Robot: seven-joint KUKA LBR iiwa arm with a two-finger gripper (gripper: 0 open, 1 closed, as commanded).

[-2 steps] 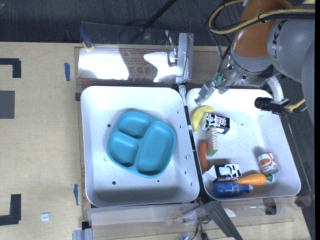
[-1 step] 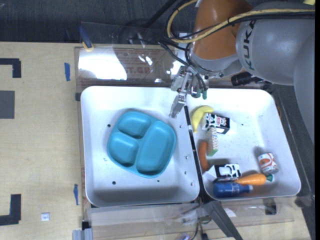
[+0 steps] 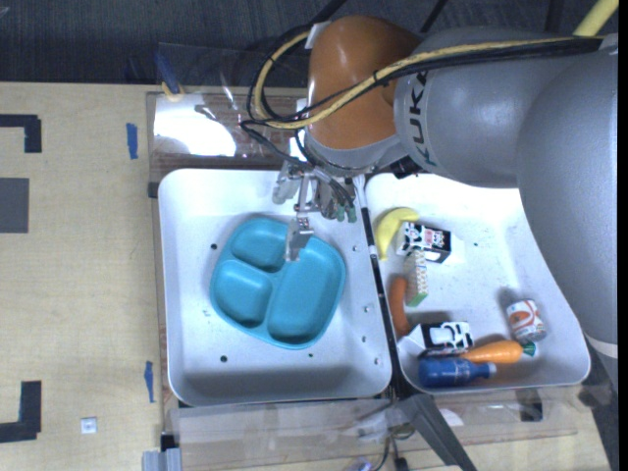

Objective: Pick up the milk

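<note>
Left of the hand (image 3: 294, 241), a pale wooden desk (image 3: 78, 263) spreads out, marked with black tape corners (image 3: 29, 133) and short blue tape strips (image 3: 131, 140). Beyond the hand, at the desk's far edge, dark carpeted floor (image 3: 118, 8) runs across. Bright glare falls on a shiny sheet (image 3: 196, 130) just behind it.

Looks like a robotics lab from my feed: KUKA arm (image 3: 510, 86) w/ exposed cables, wooden bench (image 3: 78, 263) w/ tape markers, two white bins (image 3: 186, 361), carpet floor.
</note>
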